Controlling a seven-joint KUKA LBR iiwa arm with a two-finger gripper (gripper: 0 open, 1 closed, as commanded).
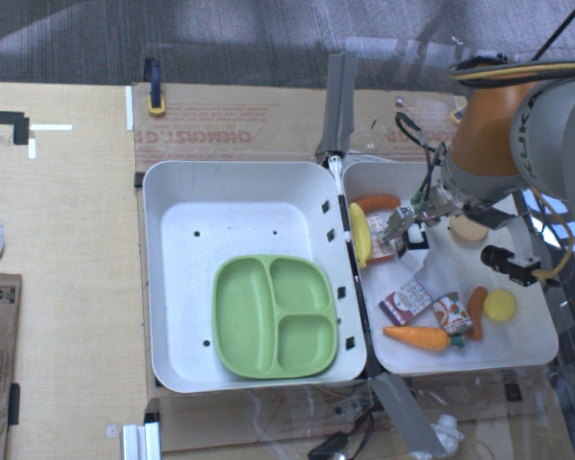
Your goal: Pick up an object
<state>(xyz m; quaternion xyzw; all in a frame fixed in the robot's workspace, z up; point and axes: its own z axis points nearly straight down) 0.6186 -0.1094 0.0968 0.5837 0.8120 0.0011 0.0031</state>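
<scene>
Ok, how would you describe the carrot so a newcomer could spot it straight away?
Start at the right bin, the one the arm reaches into. Go to its near edge, where the carrot lies flat beside a small red-and-white packet. It is the long orange taper with a pointed tip, unlike the round yellow ball farther right.

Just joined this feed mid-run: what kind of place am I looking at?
Likely a robot lab's bin-picking bench: two white bins side by side, toy food like a carrot and banana, and a clamp on the wooden bench.
</scene>
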